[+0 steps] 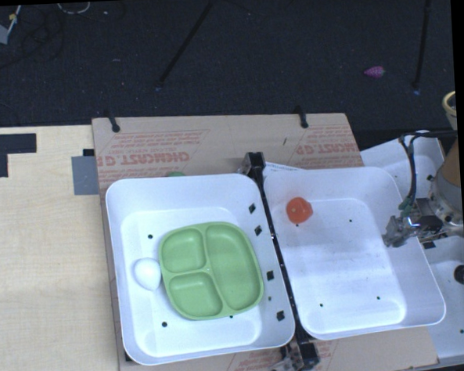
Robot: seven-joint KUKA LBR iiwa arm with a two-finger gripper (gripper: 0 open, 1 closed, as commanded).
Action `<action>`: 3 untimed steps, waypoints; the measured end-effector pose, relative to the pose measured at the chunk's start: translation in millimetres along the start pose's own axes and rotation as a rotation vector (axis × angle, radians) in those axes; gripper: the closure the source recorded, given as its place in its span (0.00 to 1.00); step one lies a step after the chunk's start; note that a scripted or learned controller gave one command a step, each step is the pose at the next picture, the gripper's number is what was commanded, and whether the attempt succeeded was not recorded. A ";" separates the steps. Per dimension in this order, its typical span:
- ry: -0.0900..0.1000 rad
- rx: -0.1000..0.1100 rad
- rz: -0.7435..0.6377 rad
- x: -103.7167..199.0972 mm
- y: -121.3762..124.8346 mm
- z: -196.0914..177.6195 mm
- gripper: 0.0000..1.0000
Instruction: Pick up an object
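beside the green tray, a white egg.

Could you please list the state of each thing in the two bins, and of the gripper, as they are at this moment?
green divided plate: lying flat, right side up, in the left bin.
white egg-shaped object: resting in the left bin, against the plate's left edge.
orange-red ball: resting on the floor of the right bin, near its far left corner, untouched.
gripper: at the right bin's right rim, holding nothing visible.
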State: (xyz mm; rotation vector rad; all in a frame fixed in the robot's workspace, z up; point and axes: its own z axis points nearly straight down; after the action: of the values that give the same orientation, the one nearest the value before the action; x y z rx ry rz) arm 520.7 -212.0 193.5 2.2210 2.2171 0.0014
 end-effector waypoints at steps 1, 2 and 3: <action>0.001 0.002 -0.003 2.8 5.3 -43.6 1.00; 0.004 0.006 -0.005 49.9 0.4 -50.2 1.00; 0.005 0.007 -0.007 104.8 -5.7 -56.4 1.00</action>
State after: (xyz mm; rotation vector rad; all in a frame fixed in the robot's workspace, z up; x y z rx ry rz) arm 515.0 -107.1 249.7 2.2195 2.2304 -0.0003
